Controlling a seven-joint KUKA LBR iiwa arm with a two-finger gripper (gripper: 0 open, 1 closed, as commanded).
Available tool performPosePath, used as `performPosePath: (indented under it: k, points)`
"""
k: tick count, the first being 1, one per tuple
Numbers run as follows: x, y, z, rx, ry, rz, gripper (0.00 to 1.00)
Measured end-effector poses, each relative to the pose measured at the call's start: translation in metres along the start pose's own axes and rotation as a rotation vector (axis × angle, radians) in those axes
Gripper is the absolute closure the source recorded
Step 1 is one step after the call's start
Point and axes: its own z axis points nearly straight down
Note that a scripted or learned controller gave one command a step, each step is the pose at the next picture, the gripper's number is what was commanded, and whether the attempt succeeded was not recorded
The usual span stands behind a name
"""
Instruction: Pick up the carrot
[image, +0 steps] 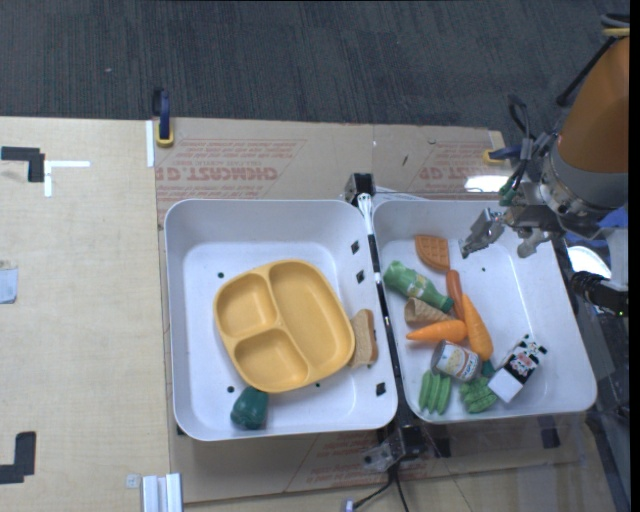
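An orange carrot (476, 326) lies slanted in the middle of the right bin (545, 300). A shorter orange carrot-like piece (438, 331) lies across its left side, and a thin red-orange stick (455, 287) lies just above them. My gripper (501, 240) hangs over the bin's upper right part, above and to the right of the carrot and apart from it. Its fingers (478, 237) stand open with nothing between them.
Around the carrot in the right bin lie a waffle piece (433, 251), a green bottle (415, 285), a small can (458, 361), green pods (436, 391) and a milk carton (519, 368). The left bin (190, 330) holds a yellow divided plate (285, 325), a bread slice (363, 338) and a dark green item (250, 408).
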Motion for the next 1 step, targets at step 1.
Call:
performPosePath:
  k: [1]
  points:
    - [-0.0227, -0.0232, 0.0980, 0.001, 0.001, -0.046, 0.00]
